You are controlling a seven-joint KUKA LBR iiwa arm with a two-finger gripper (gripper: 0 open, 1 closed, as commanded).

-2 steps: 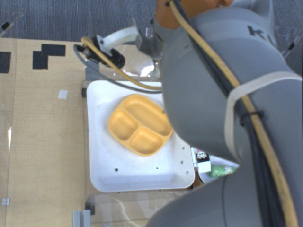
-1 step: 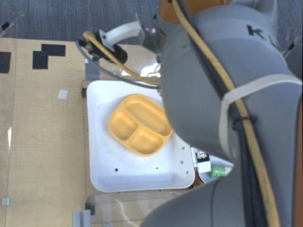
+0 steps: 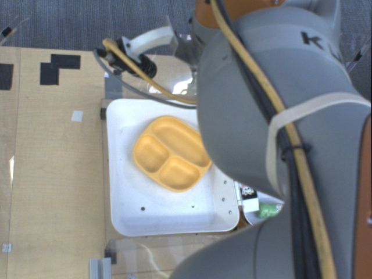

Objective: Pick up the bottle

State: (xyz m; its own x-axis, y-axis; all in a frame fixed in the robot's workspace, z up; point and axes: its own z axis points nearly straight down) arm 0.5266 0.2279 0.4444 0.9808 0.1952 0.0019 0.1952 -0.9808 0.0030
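A robotics lab or test cell is indicated. A large grey industrial arm (image 3: 273,97) with an orange band and tan cabling is mounted over a pale wooden table (image 3: 52,173), on which black square markers (image 3: 58,67) are printed. A shallow white plastic bin (image 3: 168,217) is fixed to it, and grey office carpet (image 3: 87,7) is seen beyond.

White bin (image 3: 125,214): shallow, seated on a tan bench (image 3: 52,156). Yellow divided plate (image 3: 171,153): three compartments, lying flat in the bin's upper middle, tilted diagonally. Black square markings (image 3: 58,67) at the bench's upper left. Dark grey carpet (image 3: 87,7) beyond the bench's far edge
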